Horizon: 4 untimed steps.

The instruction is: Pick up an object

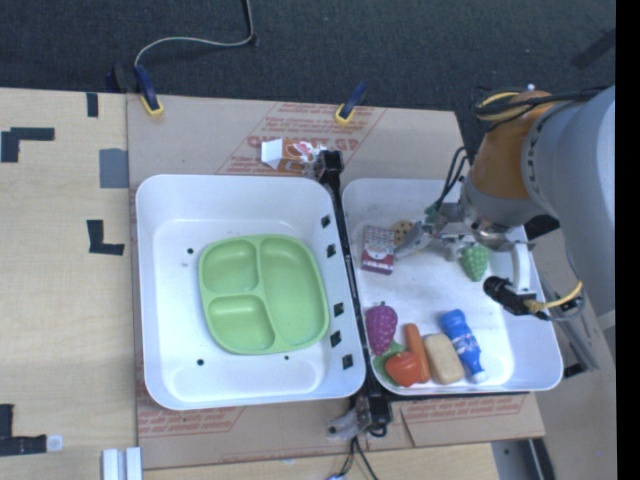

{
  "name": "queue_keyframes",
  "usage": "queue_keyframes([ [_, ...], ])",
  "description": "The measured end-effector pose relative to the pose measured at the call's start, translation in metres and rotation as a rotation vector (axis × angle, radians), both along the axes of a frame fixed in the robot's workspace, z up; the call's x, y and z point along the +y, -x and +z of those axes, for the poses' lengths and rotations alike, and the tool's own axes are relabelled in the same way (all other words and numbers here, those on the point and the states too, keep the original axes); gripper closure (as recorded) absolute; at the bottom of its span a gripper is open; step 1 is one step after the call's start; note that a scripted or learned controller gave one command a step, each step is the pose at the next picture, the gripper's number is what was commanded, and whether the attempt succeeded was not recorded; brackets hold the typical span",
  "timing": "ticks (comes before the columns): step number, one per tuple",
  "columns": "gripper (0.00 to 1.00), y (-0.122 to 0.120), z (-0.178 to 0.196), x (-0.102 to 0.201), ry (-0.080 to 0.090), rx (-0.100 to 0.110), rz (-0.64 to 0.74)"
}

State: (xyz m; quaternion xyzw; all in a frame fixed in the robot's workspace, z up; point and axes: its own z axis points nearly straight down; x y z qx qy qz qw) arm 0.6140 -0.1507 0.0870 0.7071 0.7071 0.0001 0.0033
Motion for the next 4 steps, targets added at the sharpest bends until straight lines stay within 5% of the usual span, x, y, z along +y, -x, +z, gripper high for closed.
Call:
queue_keyframes([
  [1,0.0,-0.038,-0.001,0.046,0.002,0.004,0.0],
  [2,1.0,-0.04,0.011,0.047,0.0,-0.001,0.001],
  [3,1.0,-0.01,0.099,0.114,-0.005,0.003,0.003],
  [4,0.0,-0.009,0.097,0.113,-0.005,0.006,0.002],
])
